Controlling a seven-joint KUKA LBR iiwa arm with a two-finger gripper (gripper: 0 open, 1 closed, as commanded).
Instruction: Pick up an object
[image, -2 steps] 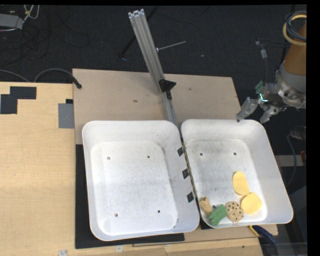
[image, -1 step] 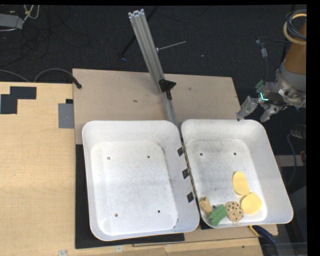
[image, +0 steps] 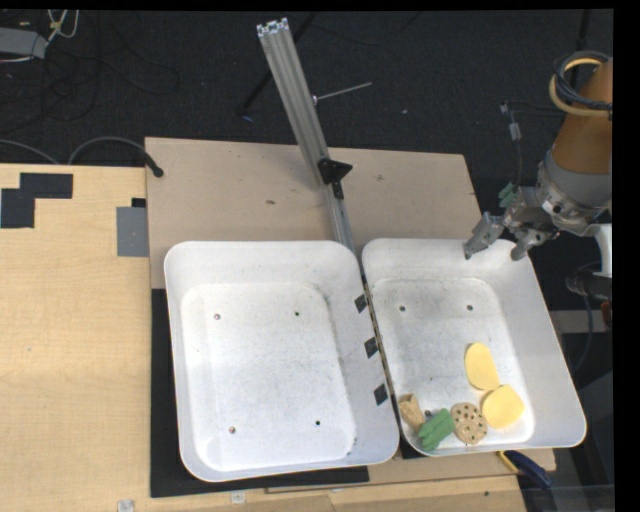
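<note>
Objects: two yellow pieces (image: 482, 366), cookie (image: 466, 421), green item (image: 436, 429), low in right bin (image: 540, 330). Gripper (image: 495, 243): above bin's far rim, fingers spread, holding nothing; arm (image: 580, 150) upright.

One fixed camera above the bench (image: 250, 190), slanting down on both bins (image: 262, 262).

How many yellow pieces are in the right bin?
2. One yellow piece lies mid-right in the right bin; the other sits just below it, beside the round cookie. None seems hidden.
</note>
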